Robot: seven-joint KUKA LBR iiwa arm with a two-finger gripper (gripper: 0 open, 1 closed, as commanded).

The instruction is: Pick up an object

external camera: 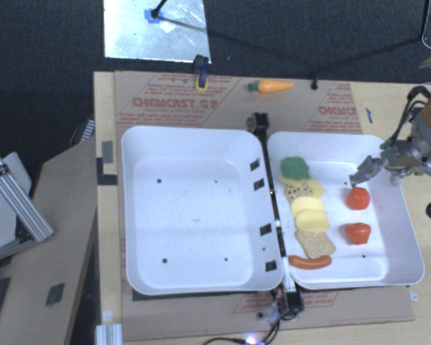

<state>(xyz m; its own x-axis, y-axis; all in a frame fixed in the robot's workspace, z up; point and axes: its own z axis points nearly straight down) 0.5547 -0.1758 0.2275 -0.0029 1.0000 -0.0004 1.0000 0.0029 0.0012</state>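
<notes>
- Fingertips of the gripper (362, 173) blur into a grey wedge against the white floor, so whether they are spread or pressed together cannot be told; nothing shows between them.
- Arm (429, 139) is cut off at the 3 o'clock edge of the frame, with only the wrist and some cabling in sight.
- Gripper sits over the right bin (406, 225), toward its 2 o'clock part, with its tip pointing toward 8 o'clock and just above the round red tomato (358, 198); contact between the two cannot be judged.
- A second red piece (357, 232) lies at 6 o'clock from the tomato, apart from it.
- Near the right bin's 9 o'clock wall the toy foods crowd together: a green leafy piece (294, 167) at the top, a speckled cracker (297, 190) below it, two yellow pieces (309, 214) overlapping, a tan slice (317, 244), and a sausage (309, 261) lowest.
- Where one piece ends and the next begins is hard to make out in that pile.
- The sausage's long axis runs 9 to 3 o'clock, close to the bin's 6 o'clock rim.
- Open floor lies between the pile and the red pieces, and more between those and the 3 o'clock rim.
- Left bin (194, 207) has a bare white floor.
- A toy carrot (271, 86) lies on the board (172, 99) beyond the bins, at 12 o'clock, long axis 9 to 3 with its orange tip toward 3.
</notes>
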